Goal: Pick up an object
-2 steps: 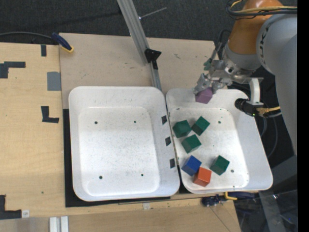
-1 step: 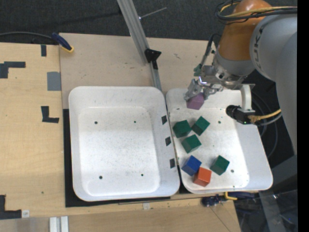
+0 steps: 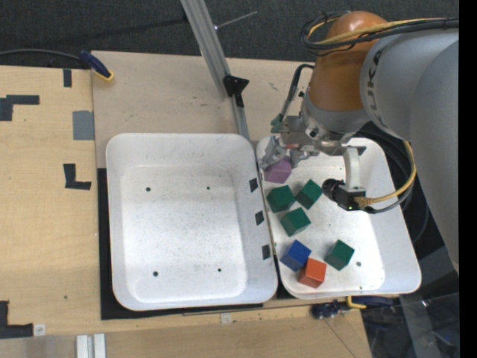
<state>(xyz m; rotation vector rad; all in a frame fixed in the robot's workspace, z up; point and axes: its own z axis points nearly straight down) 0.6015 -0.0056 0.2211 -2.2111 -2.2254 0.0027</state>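
A purple block (image 3: 279, 173) lies at the far left corner of the right bin (image 3: 396, 273), close to the wall between the two bins. My gripper (image 3: 282, 156) hangs directly over the block's far edge, touching it or just above it. The grey wrist with its orange band covers the far part of this bin. Toward the front of the bin lie three green blocks (image 3: 280, 198) (image 3: 309, 193) (image 3: 296, 220) in a cluster. A fourth green block (image 3: 340, 253), a blue block (image 3: 296, 254) and an orange block (image 3: 313, 272) lie nearer the front rim.
The left bin (image 3: 112, 200) stands beside the right one, with black clips on their shared rim. A slanted metal post (image 3: 211, 43) rises behind the bins. A cable loops over the right bin's right side (image 3: 387, 196).
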